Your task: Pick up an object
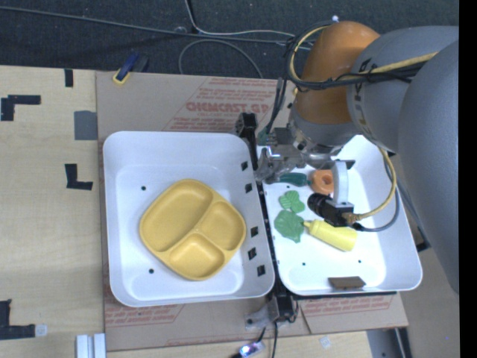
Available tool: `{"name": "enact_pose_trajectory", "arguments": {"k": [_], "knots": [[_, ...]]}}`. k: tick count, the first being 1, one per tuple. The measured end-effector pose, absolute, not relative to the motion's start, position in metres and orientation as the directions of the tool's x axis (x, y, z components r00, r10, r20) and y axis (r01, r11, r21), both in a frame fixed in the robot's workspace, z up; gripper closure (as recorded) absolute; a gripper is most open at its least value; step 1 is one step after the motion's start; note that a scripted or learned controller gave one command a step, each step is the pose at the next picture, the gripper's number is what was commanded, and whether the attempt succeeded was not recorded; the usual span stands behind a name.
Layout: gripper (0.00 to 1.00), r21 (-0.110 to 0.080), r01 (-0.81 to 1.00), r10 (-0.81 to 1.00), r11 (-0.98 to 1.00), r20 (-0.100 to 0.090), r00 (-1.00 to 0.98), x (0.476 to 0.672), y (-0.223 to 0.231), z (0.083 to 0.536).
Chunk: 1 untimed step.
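The worktop (45, 222) is pale wood with black tape marks along the left of the frame. A brown cardboard sheet (201, 99) with red print lies flat on it across the middle. Two shallow white bins sit side by side on the cardboard, edges touching: the left bin (119, 200) at centre, the right bin (391, 263) toward lower right. A dark floor (112, 13) with cables fills the top.
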<state>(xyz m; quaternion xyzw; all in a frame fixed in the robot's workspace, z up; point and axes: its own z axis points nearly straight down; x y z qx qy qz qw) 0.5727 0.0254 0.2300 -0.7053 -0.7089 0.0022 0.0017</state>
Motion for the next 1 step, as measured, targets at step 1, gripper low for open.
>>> {"name": "enact_pose_trajectory", "arguments": {"k": [1], "knots": [[1.00, -0.005, 1.000, 1.000, 0.006, -0.001, -0.006, 0.5780, 0.0727, 0.2168]]}}
